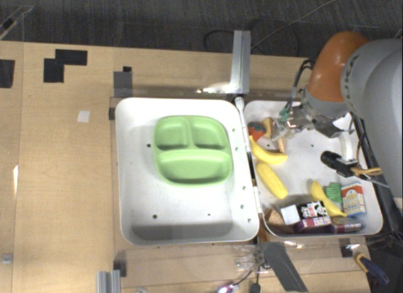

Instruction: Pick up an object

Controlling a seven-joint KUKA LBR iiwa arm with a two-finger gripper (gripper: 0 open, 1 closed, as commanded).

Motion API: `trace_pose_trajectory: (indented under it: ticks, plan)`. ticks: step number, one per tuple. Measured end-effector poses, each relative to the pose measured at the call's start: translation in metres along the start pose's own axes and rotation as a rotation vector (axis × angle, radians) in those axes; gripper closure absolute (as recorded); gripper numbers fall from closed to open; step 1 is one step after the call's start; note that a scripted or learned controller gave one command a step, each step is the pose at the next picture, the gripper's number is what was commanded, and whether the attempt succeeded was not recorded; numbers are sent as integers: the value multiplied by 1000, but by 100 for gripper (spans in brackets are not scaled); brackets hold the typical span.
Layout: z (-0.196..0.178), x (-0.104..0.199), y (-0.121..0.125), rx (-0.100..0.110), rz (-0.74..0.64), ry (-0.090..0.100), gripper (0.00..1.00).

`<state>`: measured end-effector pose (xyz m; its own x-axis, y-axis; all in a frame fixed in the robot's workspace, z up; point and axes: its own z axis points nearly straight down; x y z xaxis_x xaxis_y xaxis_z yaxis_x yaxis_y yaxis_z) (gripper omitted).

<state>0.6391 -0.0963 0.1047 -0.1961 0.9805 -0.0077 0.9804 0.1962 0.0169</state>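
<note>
Gripper [281, 128] low in right bin [378, 219]; finger state indiscernible. Banana [267, 153] just below-left: centre over it, descend straight, avoid corn cob [272, 180].

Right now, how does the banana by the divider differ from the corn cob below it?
The banana is smooth and curved; the corn cob is straight, stubby and kernel-textured. The banana lies nearer the gripper; the corn cob lies nearer mid-bin. Both are yellow and lie in the right bin.
</note>
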Motion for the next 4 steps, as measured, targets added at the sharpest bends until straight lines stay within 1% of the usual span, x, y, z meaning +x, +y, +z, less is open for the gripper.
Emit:
trace_pose_trajectory:
  ticks: [1, 2, 3, 4]
  plan:
    - [-89, 57, 6, 11, 134, 6, 100]
    - [-102, 85, -45, 15, 279, 6, 100]
    - [-166, 63, -98, 11, -62, 7, 100]
    - [-108, 79, -38, 14, 48, 7, 100]
